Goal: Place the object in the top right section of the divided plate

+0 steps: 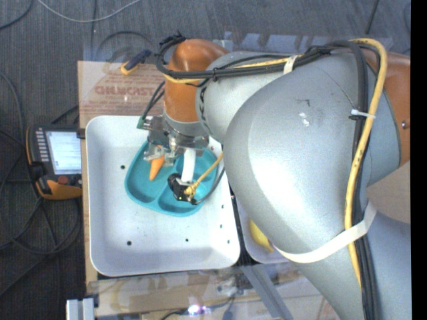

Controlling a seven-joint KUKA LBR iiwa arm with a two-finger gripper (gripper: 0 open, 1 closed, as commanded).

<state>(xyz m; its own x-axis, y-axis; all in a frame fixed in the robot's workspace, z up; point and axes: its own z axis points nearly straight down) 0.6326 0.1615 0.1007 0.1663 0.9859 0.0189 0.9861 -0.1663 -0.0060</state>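
Observation:
A teal divided plate [139,181] lies in the left white bin [120,239], towards its upper right. A small orange carrot-shaped object [155,169] is over the plate's upper left part, pointing down and to the left. My gripper [164,155] hangs straight above the plate under the orange wrist band, with its tip right at the carrot's upper end. Whether the carrot rests on the plate or hangs from the gripper is not clear, as the wrist hides the contact.
The big grey arm [300,132] covers most of the right bin; a yellow object [259,236] peeks out under it. A brown cardboard sheet [113,92] lies behind the left bin. A handheld pendant with a screen [57,155] sits left of the bin.

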